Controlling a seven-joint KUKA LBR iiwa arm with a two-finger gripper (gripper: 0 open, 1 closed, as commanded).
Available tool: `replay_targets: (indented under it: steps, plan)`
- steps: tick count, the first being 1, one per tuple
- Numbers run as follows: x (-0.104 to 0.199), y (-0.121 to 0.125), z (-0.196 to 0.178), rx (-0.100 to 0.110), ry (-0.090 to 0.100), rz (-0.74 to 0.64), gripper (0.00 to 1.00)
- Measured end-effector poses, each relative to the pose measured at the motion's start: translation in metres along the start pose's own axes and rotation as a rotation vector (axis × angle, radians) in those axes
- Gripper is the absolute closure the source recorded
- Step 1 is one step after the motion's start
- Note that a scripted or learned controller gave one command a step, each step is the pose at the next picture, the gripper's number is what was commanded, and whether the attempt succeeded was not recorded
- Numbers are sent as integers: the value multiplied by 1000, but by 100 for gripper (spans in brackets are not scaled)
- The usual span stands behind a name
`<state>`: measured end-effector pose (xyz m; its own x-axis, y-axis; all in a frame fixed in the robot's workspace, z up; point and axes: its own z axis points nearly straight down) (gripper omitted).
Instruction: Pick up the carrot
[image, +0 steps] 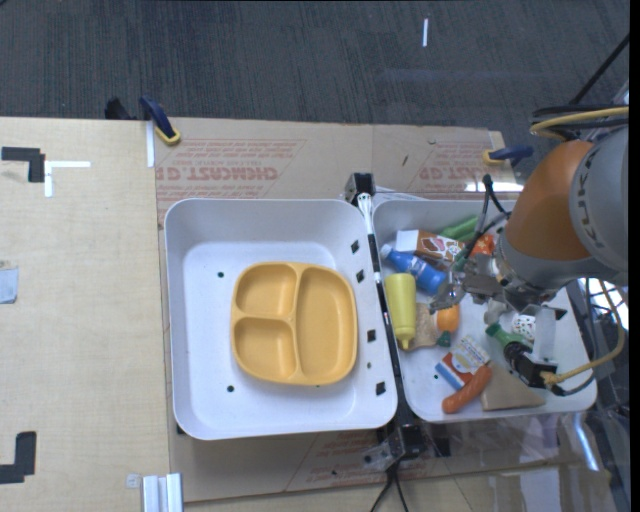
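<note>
Grey and orange, the arm reaches in from the right and fills the upper part of the right bin, its wrist bent down over the clutter. You are watching the approach stage of the pick, by the look of it: nothing hangs from the tool, and the carrot lies on the bin floor near the front edge, slanting up to the right, its tip towards the bin's front left corner. The left bin carries a yellow divided plate and plays no part in this. Back in the right bin, a yellow bottle stands along the shared wall, a blue bottle lies just behind it, and a small orange ball sits between the yellow bottle and the tool. The gripper hangs over the middle of the pile, near the ball and well short of the carrot; whether its claw is parted or closed you cannot tell from this angle, since the wrist and cables hide it, and nothing shows held in it. A red, white and blue packet lies just beside the carrot's upper end, touching or nearly so. Your next move, judging by the layout, calls for a shift towards the front of the bin, the claw turned across the carrot's slant and brought down on its middle, clear of that packet
</note>
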<state>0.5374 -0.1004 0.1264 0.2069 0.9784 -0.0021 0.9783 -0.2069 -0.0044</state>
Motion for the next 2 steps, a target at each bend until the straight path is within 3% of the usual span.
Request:
replay_targets:
  steps: [1,2]
  plan:
    - [-24,-12,35,-1,3,155,0]
    - [-24,-10,26,-2,4,160,100]
